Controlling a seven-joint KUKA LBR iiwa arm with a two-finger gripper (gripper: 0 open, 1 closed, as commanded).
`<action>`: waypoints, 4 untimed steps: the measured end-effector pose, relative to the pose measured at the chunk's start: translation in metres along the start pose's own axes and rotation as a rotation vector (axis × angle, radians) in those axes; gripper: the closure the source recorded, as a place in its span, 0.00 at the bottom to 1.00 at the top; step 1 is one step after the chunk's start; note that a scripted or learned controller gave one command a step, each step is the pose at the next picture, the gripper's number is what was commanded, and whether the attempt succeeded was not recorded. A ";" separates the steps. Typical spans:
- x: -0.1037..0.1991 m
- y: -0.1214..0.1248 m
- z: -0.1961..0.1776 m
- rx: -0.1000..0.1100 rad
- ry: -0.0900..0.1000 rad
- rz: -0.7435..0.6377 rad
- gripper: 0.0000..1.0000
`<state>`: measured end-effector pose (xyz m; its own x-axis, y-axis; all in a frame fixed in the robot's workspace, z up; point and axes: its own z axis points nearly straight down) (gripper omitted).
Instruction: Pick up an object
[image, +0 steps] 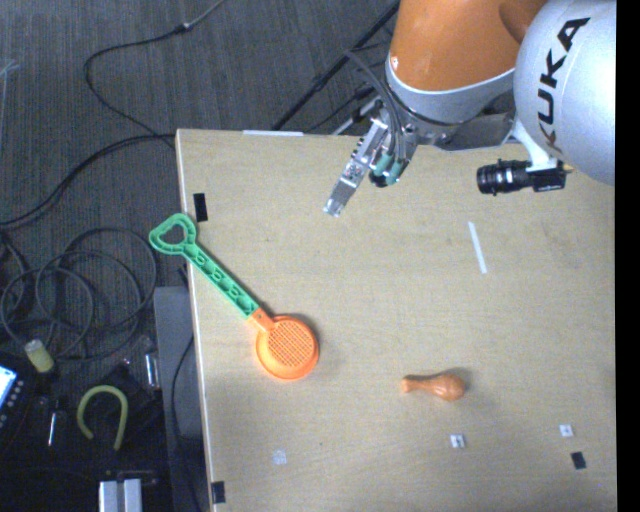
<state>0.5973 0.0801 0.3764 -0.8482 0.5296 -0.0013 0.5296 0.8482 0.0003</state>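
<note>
**Camera view: gripper raised over far side, nothing held**

Camera view is taken from above a tan board (420, 330). The gripper (345, 195) is seen at the far side, hanging under the orange band (450, 45), with nothing between its fingers; whether they are parted cannot be told. A sieve (286, 347) with an orange head and green handle is laid at the left, its handle overhanging the left edge. An orange drumstick (436, 385) is laid nearer, to the right, well apart from the gripper. A white stick (478, 247) is seen at the right.

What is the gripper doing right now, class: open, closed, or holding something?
Gripper: raised over the bench, nothing between its fingers; open or shut cannot be told. The green-handled strainer and orange drumstick toy lie untouched.
</note>
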 end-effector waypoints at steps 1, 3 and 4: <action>0.009 -0.016 -0.058 -0.001 -0.002 0.204 1.00; -0.062 -0.032 -0.057 0.001 0.000 0.638 1.00; -0.026 -0.099 -0.058 0.002 -0.001 0.527 1.00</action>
<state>0.5665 -0.0177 0.4344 -0.4664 0.8846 -0.0021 0.8846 0.4664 -0.0009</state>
